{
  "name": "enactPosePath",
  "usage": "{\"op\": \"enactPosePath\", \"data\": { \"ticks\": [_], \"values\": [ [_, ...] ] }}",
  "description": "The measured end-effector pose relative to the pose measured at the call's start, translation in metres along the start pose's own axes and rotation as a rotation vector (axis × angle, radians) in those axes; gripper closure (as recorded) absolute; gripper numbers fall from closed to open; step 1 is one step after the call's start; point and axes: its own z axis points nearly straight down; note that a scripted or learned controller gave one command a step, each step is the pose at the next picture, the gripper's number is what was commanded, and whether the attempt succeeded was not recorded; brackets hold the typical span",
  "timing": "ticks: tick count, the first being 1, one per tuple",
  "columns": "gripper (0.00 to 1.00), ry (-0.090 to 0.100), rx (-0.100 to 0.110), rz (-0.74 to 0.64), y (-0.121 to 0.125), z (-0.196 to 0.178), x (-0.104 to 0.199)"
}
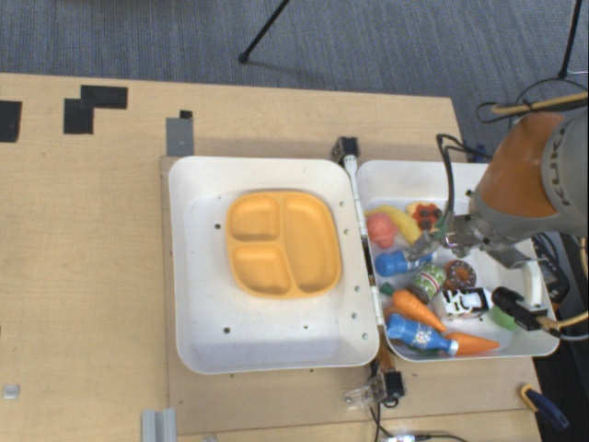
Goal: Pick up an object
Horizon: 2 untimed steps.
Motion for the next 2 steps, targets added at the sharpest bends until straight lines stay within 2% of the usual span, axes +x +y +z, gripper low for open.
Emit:
{"op": "enactPosePath", "data": {
  "ticks": [1, 2],
  "values": [
    [0.0, 0.008, 0.021, 0.002, -0.022, 0.012, 0.011],
    [1.0, 0.008, 0.018, 0.002, -0.021, 0.002, 0.012]
  ]
}}
